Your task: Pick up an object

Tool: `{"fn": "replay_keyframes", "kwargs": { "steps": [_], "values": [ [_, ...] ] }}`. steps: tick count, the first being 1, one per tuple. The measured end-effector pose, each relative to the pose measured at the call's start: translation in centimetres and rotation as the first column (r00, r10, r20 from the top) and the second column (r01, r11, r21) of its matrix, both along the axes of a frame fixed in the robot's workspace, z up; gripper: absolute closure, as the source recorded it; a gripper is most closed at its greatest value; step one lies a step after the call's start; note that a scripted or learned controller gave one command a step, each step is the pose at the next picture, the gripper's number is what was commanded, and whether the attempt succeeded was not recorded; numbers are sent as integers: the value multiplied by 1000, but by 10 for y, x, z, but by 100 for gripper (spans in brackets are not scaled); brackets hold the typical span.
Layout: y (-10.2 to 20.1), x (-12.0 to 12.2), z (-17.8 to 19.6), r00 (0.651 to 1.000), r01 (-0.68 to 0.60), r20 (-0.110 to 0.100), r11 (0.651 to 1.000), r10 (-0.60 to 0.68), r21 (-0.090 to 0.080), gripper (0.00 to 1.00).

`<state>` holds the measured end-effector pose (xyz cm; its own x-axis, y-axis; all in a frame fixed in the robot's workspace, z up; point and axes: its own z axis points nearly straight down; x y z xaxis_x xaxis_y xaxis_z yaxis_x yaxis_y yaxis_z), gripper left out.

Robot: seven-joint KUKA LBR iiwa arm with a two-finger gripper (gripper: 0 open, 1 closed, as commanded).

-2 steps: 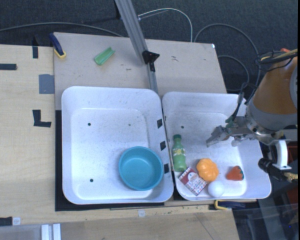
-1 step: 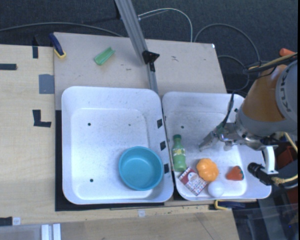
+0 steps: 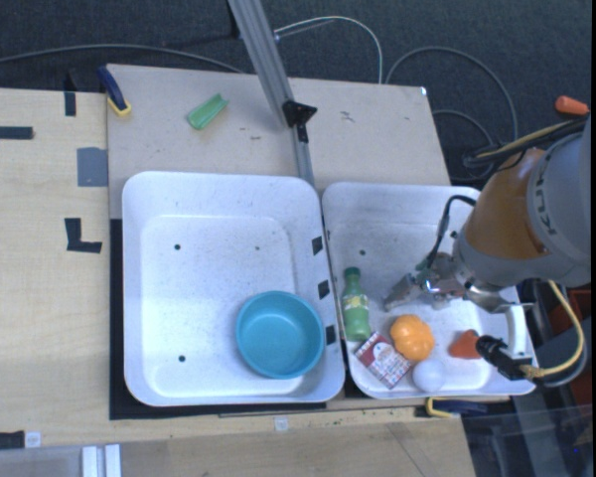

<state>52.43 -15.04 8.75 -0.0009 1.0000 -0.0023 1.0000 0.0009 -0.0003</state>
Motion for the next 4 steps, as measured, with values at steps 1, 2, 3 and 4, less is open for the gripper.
{"fn": "replay_keyframes", "kwargs": {
  "steps": [1,2,3,4],
  "values": [
    [1,0,12,1000,-1,-1,1000,1,3,100],
    [-2,-6,57,1000,0,2,1000,0,2,100],
    [7,-1,114,1000,-2,5,1000,2,1,100],
    [8,0,136,1000,-1,2,1000,1,2,100]
  ]
}}
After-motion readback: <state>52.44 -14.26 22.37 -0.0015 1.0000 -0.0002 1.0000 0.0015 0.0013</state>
